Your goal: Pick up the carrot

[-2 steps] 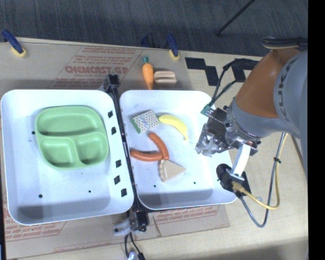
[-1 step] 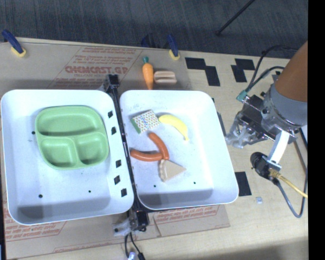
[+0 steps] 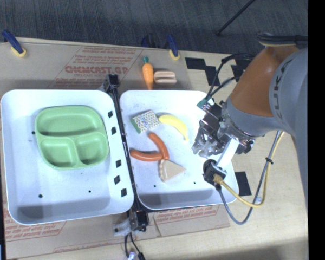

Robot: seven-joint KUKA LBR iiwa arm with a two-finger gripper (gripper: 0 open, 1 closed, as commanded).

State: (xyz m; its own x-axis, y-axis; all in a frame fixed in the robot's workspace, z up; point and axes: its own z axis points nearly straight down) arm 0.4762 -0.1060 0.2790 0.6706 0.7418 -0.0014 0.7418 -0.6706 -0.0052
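The carrot (image 3: 147,75), orange with a green top, lies on the cardboard just behind the right bin (image 3: 151,200), outside it. My gripper (image 3: 201,146) hangs over the right side of the right bin, near the banana (image 3: 174,125), far from the carrot and to its front right. Nothing shows in its grasp.
A small bun-like toy (image 3: 165,78) lies right beside the carrot. The right bin holds a checkered sponge (image 3: 144,121), two sausages (image 3: 158,144), and a bread wedge (image 3: 170,171). The left bin (image 3: 16,199) holds a green divided tray (image 3: 71,135). Blue clamps (image 3: 173,49) sit at the board's back edge.
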